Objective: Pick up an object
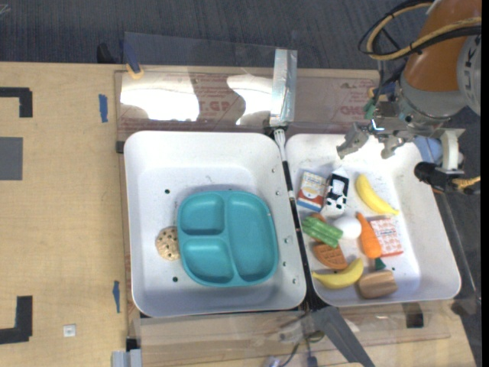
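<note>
The gripper [372,141] hangs over the far end of the right bin [439,239], its two fingers spread apart with nothing between them, above bare white floor and clear of every object. The arm [447,48] enters from the right, its orange band uppermost.

The things to pick lie nearer the middle and front of that bin. Two bananas: one [374,194] just below the gripper, the other [341,274] curved along the front. One small carton [310,190] with blue, white and red printing, its lettering too small to read. One black-and-white cow figure [336,193] just beside it. One white egg-like ball [349,227]. One green vegetable [322,229], one round brownish-orange piece [330,256] below it, one carrot [369,240], one red-and-white packet [387,236] whose print cannot be made out, and one brown bread roll [377,284].

The left bin [149,159] holds one teal divided plate [227,236] with three compartments, and one cookie [167,243] touching its left edge.

Behind the bins, a cardboard strip [336,94] bears faint reddish printing, not legible.
</note>
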`<state>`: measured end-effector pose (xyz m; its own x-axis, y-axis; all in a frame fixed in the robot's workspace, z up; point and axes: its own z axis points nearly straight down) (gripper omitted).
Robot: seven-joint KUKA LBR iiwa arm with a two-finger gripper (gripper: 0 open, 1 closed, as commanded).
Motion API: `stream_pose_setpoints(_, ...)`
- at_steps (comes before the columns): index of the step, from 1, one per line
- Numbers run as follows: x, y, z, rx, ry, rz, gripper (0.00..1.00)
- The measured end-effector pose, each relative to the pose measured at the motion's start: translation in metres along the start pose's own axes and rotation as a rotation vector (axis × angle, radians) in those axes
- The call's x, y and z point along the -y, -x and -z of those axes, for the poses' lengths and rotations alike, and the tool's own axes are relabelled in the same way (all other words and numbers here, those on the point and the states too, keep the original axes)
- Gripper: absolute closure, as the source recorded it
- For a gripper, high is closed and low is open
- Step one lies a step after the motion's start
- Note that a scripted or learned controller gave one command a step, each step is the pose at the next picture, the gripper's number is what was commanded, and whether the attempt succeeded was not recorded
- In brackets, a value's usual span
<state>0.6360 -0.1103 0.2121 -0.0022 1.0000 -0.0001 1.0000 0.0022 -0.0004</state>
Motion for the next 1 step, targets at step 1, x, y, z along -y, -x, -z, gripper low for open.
stream_pose_setpoints(1, 0.0242, 0.0277, -0.0975, 0.004, 0.033, 0.052, 0.00)
